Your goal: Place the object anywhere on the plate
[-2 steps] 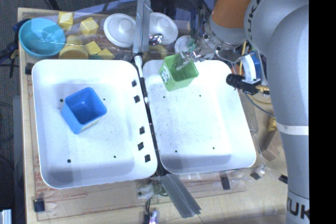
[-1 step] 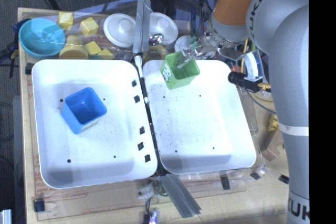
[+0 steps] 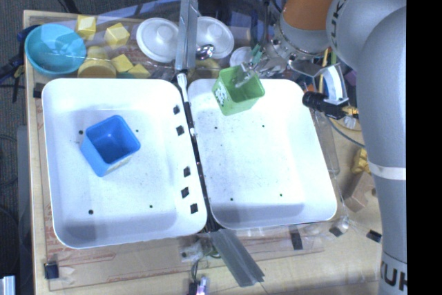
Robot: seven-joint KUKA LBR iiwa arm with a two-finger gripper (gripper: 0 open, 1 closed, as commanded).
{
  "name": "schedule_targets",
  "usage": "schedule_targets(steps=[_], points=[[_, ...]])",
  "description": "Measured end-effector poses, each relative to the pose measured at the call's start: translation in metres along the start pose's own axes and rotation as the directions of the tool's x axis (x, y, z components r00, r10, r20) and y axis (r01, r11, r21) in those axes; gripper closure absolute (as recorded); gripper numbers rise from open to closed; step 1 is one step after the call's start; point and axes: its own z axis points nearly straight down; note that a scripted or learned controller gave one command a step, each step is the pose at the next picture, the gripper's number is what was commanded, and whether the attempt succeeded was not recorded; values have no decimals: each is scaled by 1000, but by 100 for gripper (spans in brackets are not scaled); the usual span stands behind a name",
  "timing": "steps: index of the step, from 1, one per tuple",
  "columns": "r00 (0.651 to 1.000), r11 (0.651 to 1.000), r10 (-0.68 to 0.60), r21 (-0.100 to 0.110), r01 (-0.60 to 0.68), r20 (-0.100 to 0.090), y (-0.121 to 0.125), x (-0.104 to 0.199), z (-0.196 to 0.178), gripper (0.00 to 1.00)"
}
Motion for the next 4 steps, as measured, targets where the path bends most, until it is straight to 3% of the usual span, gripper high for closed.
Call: schedule_targets(steps=[4], points=[[1000,1000,-11,-2,11,3,2,-1,-36,100]])
